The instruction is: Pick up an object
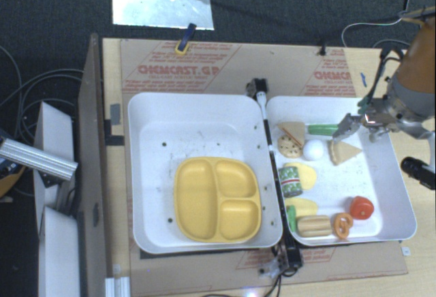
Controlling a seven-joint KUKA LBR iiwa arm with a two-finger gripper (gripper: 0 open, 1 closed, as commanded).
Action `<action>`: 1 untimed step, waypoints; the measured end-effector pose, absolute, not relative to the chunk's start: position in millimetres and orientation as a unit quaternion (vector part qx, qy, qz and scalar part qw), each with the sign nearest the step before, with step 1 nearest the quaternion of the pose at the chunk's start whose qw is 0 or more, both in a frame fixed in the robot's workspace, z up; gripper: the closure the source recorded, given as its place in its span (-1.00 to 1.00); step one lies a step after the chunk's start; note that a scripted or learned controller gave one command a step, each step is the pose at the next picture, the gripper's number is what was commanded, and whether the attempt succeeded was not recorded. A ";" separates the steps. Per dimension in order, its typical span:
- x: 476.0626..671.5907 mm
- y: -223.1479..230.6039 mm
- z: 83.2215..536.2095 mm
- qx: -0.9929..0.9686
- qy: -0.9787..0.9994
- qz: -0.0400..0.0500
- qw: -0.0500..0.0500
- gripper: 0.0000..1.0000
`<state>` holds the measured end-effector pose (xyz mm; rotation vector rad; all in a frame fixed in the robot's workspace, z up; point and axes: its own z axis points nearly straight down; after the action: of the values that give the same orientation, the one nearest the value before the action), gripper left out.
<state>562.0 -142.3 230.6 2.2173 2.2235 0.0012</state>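
The right bin [398, 183] holds toy food: a pale cheese wedge [345, 152], a white ball [313, 150], a green stick [321, 129], a cookie on a toast slice [291, 140], a green can [291, 182], a red tomato [362, 208], a pretzel [343, 224] and a hot dog bun [313, 225]. My gripper [360, 130] hangs over the far right part of this bin, just behind the cheese wedge. Its fingers stand apart with nothing between them.
A yellow divided plate [218, 199] lies in the left bin [157, 152]. Yellow pieces [304, 206] sit near the divider in the right bin. The bins stand on a cardboard sheet [204, 67]; cables and a metal rail lie at the left.
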 end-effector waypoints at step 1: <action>600.0 -136.4 137.1 0.705 0.709 0.000 -0.001 -1.00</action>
<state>600.0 -136.4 137.1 2.2156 2.2297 -0.0013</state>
